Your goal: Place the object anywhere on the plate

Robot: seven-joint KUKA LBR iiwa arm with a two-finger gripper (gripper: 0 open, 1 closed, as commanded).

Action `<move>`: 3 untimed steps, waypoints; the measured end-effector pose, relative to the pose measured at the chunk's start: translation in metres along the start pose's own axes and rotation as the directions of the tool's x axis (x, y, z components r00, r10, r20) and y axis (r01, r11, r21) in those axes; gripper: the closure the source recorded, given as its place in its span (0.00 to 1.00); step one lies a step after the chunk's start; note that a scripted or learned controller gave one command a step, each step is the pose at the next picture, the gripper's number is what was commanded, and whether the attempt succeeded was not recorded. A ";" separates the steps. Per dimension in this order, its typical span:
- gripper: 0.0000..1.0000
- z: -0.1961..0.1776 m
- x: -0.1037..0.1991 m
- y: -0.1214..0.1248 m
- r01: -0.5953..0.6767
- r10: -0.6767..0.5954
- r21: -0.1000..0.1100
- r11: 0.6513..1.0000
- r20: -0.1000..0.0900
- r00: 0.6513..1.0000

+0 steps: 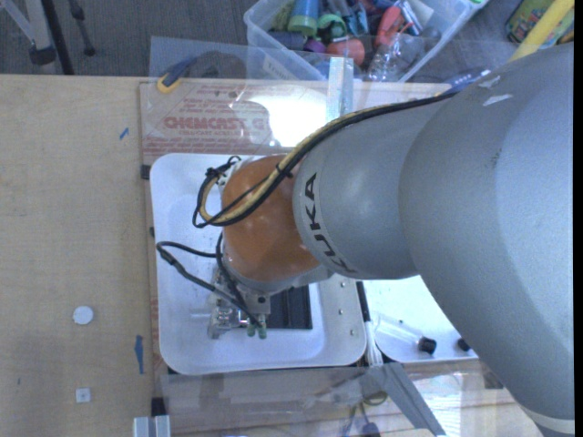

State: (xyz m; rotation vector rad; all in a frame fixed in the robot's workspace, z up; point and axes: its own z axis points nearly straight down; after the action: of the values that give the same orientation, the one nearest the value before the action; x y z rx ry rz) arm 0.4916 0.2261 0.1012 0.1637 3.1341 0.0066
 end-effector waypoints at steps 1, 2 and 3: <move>1.00 -0.100 0.011 -0.001 0.169 -0.169 0.002 0.986 -0.001 0.986; 1.00 -0.208 -0.053 -0.001 0.380 -0.380 0.001 0.925 0.002 0.925; 1.00 -0.092 -0.066 0.007 0.878 -0.878 -0.002 0.478 -0.003 0.478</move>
State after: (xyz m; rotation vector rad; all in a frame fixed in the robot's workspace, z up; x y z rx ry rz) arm 0.5575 0.2258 0.1932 -1.4608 2.7800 0.0036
